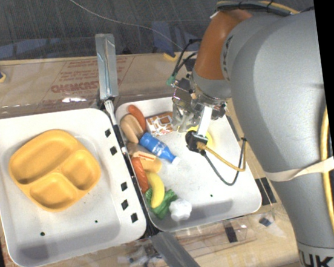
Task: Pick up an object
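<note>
Grey arm [286, 114], smooth and rounded. In left bin [10, 242]: moulded yellow tray [53, 169], three compartments. Over right bin [236, 194], far side: end effector [185, 120], grip state cannot be told. Just left of it lies the blue plastic bottle [157, 147], long axis diagonal, cap toward near-right. Curved banana [156, 192] nearer.

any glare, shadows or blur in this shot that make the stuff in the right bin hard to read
camera view: bright glare streaks on the clear sheet behind the left bin; camera view: soft shadow pools in that bin's near corners; camera view: the blue bottle and banana in the right bin look slightly soft but readable, with no obvious motion blur.
</note>
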